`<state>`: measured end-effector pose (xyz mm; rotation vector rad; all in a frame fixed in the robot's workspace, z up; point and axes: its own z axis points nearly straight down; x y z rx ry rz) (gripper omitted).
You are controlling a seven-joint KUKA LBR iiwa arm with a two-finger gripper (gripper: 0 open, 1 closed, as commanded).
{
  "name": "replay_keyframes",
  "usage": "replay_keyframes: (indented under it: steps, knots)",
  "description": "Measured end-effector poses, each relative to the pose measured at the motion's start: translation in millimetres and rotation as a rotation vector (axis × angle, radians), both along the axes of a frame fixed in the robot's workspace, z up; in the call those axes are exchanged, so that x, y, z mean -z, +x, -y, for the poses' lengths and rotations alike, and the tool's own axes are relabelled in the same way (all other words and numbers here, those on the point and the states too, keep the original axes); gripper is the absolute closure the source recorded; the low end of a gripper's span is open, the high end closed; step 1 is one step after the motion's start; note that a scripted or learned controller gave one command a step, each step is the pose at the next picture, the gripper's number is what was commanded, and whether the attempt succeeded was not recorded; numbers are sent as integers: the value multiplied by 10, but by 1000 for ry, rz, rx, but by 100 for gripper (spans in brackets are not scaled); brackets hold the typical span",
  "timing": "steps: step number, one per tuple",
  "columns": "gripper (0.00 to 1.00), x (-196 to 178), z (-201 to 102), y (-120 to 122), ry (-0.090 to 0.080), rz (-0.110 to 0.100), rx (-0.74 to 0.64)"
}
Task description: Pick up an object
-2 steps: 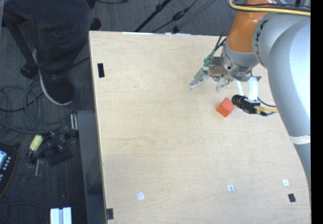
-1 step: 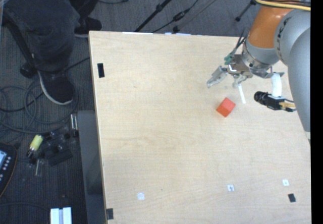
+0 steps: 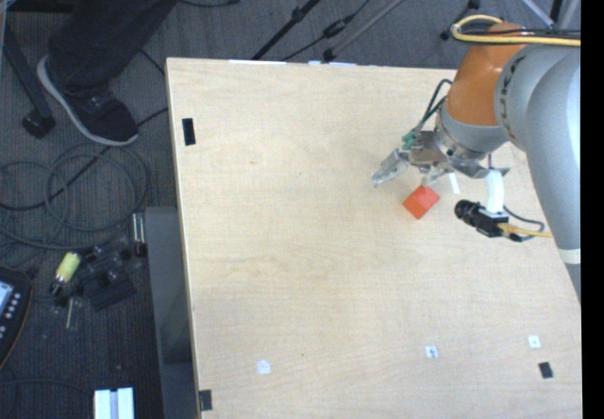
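Worktop [image 3: 311,276] is pale wood. Your hand [image 3: 408,172] hangs beside the orange block [image 3: 421,201]. Its grip state cannot be told.

My arm [image 3: 538,115] runs off the right edge; my wrist hides the orange block's [image 3: 421,201] upper corner.

Block [image 3: 421,201] on the bench top [image 3: 302,257], just below the claw [image 3: 404,167], toward the right

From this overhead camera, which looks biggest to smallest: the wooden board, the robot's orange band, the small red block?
1. Pale wooden board, far the largest.
2. Orange band on the arm; it sits nearer the camera, which inflates it.
3. Small red block.
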<state>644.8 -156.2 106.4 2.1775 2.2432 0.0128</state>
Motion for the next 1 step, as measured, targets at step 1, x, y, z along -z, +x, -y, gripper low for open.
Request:
replay_keyframes:
  steps: [1]
  knots:
    - [0,-924,31,-144,4,-18,72]
